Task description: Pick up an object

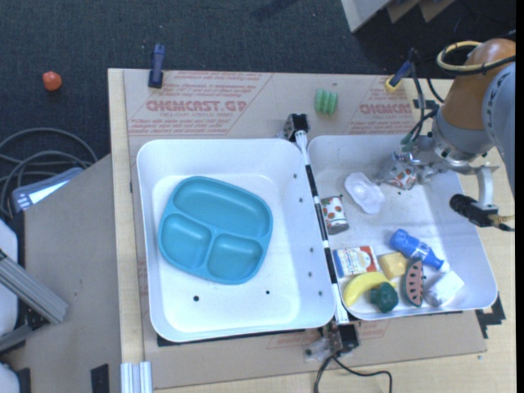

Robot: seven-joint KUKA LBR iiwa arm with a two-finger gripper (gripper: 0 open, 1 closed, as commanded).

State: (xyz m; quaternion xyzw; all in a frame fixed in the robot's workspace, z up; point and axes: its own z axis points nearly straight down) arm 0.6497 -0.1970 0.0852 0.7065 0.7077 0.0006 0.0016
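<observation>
The arm reaches in from the right, and its tool (403, 170) hangs low over the far part of the right bin (483, 256), its tip lost in a small red-and-white clutter, so I cannot tell how it stands. Just beside it lies a white crumpled object (363, 192). Nearer the front sit a blue bottle (416, 248), a banana (365, 286), a dark green piece (383, 298), a watermelon slice (414, 282) and a small carton (355, 260) (all crowded together). A red-and-white can (333, 213) rests by the divider. The left bin (164, 301) holds a blue sectioned plate (214, 229). A green thing (327, 101) lies on the desk (205, 105).
</observation>
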